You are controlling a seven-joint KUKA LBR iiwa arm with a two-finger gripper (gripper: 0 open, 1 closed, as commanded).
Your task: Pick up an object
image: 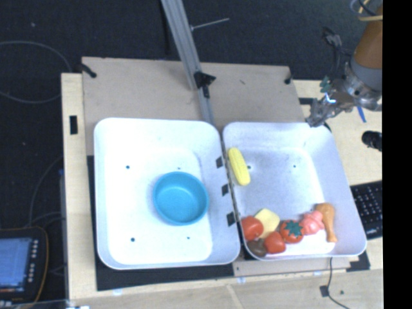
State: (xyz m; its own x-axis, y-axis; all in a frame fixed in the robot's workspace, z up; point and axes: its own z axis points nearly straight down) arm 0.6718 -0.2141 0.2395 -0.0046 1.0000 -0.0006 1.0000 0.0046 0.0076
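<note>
Objects for picking are lying in the right bin (322,148): a yellow corn cob (239,166) is resting near the bin's left wall, apart from the rest, and a cluster is sitting along the near edge. In that cluster a red piece (252,226) is touching a pale yellow piece (268,220), a red tomato-like piece (291,231) is lying just beside them, and a pink piece (311,223) is sitting against an orange drumstick-shaped piece (327,220) at the right end. A blue bowl (180,197) is standing upright in the left bin (116,172). Both bins are sitting side by side on the counter (257,92). The pincer (320,116) is hanging over the far right corner of the right bin, well apart from every object; whether it is released or clenched cannot be told, and nothing is showing in it.
</note>
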